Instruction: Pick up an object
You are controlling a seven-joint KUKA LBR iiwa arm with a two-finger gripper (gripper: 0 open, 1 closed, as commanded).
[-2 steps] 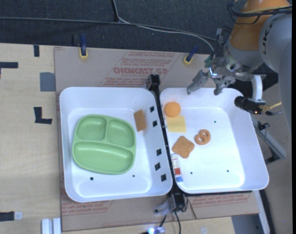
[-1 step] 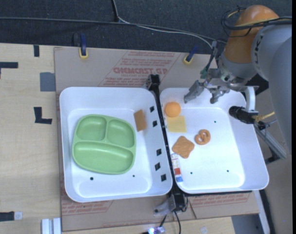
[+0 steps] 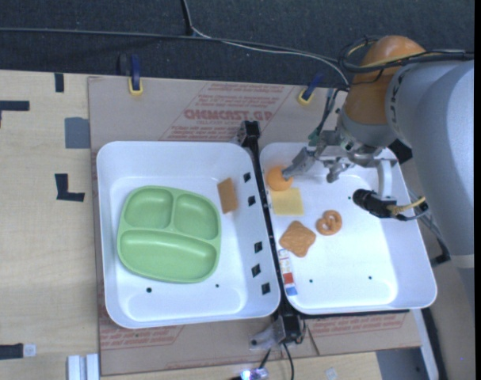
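- The left bin [image 3: 113, 165] holds a green divided plate [image 3: 169, 233] with three compartments, lying flat toward the bin's left and middle.
- A small tan block [image 3: 228, 195] also lies in the left bin, just beside the plate's upper right edge and near the wall shared with the other bin.
- The right bin [image 3: 383, 283] holds several small food-like pieces gathered in its upper left part.
- An orange round piece [image 3: 277, 180] sits near the right bin's upper left corner, close to the dividing wall.
- A pale yellow square slice [image 3: 288, 203] lies just below the orange piece, touching or nearly touching it.
- A brown pretzel-shaped ring [image 3: 329, 222] lies to the right of the yellow slice, apart from it.
- A tan toast-like piece [image 3: 298, 237] lies below the yellow slice and to the left of the pretzel.
- A narrow strip with red and blue marks [image 3: 287, 274] lies along the right bin's left wall, below the toast piece.
- The gripper [image 3: 323, 161] hangs over the upper part of the right bin, just right of the orange piece; whether it is spread or pressed together cannot be told, and nothing is seen between its tips.
- The grey arm [image 3: 434, 149] with its orange band [image 3: 375, 81] reaches in from the right.
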